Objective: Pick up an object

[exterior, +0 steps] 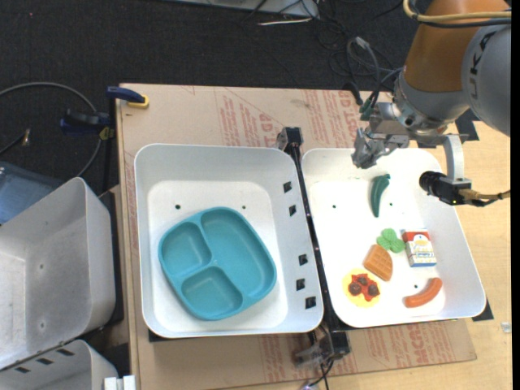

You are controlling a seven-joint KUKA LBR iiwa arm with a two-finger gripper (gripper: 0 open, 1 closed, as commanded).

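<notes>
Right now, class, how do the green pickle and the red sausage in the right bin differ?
The green pickle lies near the bin's middle, almost upright in the picture; the red sausage lies at the near edge, slanted. The pickle is dark green, the sausage orange-red. Both are small, curved, elongated toy foods in the right bin.

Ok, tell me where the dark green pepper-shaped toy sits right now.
The dark green pepper-shaped toy lies in the right white bin, toward its far end, just below the gripper and above the orange carrot toy.

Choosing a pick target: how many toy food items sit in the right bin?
5: green pepper near the tool; carrot mid-bin; milk carton beside it; sausage and fruit plate along the front.
</notes>
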